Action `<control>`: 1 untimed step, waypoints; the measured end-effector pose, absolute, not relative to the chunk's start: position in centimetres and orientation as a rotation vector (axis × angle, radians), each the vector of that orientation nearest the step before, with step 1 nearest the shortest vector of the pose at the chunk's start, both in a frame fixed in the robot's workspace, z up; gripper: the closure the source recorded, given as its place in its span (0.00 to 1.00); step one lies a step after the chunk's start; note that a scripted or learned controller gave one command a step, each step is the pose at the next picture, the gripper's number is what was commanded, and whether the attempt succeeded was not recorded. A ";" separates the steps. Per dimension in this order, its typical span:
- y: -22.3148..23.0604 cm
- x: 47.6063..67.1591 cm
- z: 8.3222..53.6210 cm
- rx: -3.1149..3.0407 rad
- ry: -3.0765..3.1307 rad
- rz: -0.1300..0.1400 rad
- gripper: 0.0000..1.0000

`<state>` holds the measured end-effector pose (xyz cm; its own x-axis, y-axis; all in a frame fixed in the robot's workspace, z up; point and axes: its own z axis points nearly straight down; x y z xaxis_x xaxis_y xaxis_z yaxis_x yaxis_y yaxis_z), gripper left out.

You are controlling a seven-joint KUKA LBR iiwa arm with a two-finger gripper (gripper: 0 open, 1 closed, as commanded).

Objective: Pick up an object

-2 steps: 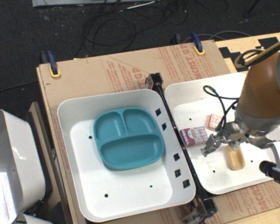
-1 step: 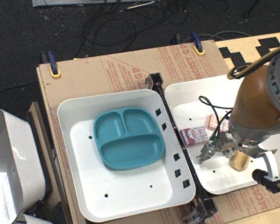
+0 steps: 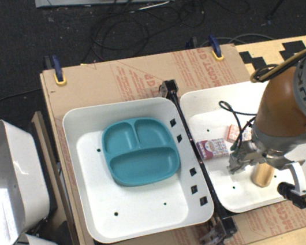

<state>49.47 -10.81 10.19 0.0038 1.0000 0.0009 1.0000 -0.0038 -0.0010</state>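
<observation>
A tan cylindrical block (image 3: 262, 175) lies near the front of the right bin (image 3: 203, 110), just right of the gripper (image 3: 237, 162), which hangs low over the bin floor; whether its grip is closed or released cannot be told. Just left sits a small purple-and-white carton (image 3: 212, 148), a pink packet (image 3: 233, 132) beyond. A teal divided plate (image 3: 141, 151) rests in the left bin (image 3: 86, 177).

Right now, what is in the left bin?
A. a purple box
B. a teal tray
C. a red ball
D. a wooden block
B: the teal tray with three sections lies in the left bin, while the purple box and the wooden block lie in the right bin.
</observation>
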 end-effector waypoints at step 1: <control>-11.2 49.6 14.4 -2.224 -2.223 -0.003 1.00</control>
